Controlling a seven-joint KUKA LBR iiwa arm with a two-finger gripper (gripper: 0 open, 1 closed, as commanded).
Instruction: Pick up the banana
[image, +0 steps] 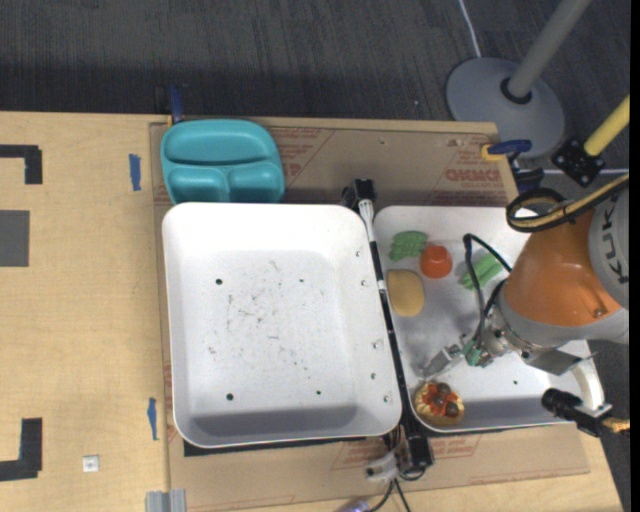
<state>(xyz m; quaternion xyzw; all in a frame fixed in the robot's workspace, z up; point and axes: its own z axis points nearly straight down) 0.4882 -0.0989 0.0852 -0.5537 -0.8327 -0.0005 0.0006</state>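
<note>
Dark carpet is showing beyond a tan surface (80, 330) that is carrying two white bins side by side, with a teal tray (222, 160) lying just behind the left bin (275, 320). A grey lamp base (503, 95) is standing on the floor at the upper right. The arm (560, 285), grey with an orange band, is reaching in from the right and hanging over the right bin (520, 405). Its claw (470, 353) is sitting low over the bin floor near the middle; whether it is open or closed cannot be told. No banana can be made out for certain; the nearest match, a pale yellow rounded piece (405, 292), is lying at the bin's left wall, apart from the claw. A green leafy piece (408, 244) is lying just behind it, an orange-red piece (436, 262) is sitting beside that, and another green piece (483, 270) is lying close to the arm. A small round dish with red and yellow bits (439, 401) is resting in the bin's front left corner.
</note>
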